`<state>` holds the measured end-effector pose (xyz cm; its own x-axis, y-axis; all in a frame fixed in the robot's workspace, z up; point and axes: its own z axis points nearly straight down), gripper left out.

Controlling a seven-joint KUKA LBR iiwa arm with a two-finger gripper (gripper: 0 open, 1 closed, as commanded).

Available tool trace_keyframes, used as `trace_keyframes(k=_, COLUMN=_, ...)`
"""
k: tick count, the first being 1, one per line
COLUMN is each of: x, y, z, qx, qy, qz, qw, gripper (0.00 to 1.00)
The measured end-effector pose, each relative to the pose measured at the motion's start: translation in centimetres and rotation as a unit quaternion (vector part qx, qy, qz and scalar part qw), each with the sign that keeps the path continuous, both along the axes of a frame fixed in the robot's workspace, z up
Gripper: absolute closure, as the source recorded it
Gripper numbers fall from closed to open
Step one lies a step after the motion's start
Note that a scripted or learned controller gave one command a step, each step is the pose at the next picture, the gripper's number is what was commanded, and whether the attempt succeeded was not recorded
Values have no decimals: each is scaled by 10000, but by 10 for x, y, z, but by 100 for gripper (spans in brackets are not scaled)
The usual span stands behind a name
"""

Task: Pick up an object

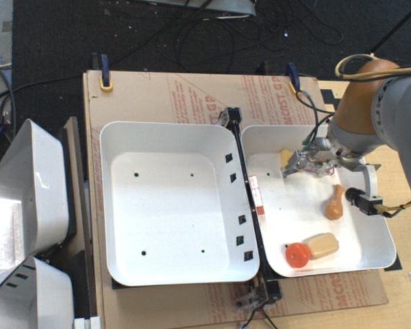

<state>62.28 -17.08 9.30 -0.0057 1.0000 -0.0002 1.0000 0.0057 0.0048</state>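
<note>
Small yellow object (pixel 286 157), partly hidden, lies near the far wall of the right-hand shallow white bin (pixel 377 242), just beside the grey metal two-finger gripper (pixel 303 162), whose tip reaches it; contact and finger spread cannot be told. Orange pear-shaped piece (pixel 335 203) lies nearer the onlooker than the gripper, apart from it. Beige bread-like block (pixel 321 245) and red round tomato-like ball (pixel 297 254) touch each other by that bin's near wall. Left-hand shallow white bin (pixel 123 139) adjoins the right-hand one, a black divider (pixel 245 184) between them.
</note>
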Motion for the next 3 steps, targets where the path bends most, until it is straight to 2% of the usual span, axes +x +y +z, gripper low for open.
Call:
trace_keyframes(k=1, x=31, y=26, z=0, qx=0, qy=3, qz=1, qw=10000, gripper=0)
trace_keyframes(k=2, x=34, y=24, z=16, qx=-10, qy=-41, qz=3, qw=10000, gripper=100)
trace_keyframes(k=3, x=33, y=24, z=14, qx=-11, qy=-28, qz=6, qw=10000, gripper=0)
